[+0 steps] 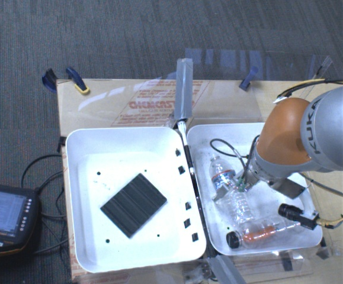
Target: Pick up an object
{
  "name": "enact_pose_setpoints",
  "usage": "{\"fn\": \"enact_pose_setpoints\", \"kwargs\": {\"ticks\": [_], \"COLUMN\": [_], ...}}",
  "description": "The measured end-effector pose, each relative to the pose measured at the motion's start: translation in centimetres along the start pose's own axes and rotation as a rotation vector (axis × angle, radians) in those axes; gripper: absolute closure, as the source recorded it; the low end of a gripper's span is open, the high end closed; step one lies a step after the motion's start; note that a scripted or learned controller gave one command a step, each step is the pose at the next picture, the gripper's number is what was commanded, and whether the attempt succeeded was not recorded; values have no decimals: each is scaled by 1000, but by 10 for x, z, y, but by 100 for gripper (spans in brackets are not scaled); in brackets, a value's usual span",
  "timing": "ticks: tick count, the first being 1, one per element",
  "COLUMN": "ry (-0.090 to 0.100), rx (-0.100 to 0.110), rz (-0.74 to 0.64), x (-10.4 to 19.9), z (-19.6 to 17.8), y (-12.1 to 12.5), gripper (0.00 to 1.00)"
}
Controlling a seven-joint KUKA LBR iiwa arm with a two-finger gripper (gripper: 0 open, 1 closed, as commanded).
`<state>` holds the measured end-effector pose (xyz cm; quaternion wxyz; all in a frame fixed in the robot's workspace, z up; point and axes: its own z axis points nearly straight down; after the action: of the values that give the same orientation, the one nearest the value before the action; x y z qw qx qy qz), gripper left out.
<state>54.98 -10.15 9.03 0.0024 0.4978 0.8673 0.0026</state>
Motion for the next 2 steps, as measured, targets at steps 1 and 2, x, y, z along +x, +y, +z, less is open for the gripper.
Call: {"fn": "enact_pose_setpoints", "kwargs": {"ticks": [1, 2], "ry": [1, 3], "rx": [3, 8], "rz": [-55, 51], "x": [-6, -4], "z": [1, 4], "y": [7, 36], "gripper": [0, 0]}}
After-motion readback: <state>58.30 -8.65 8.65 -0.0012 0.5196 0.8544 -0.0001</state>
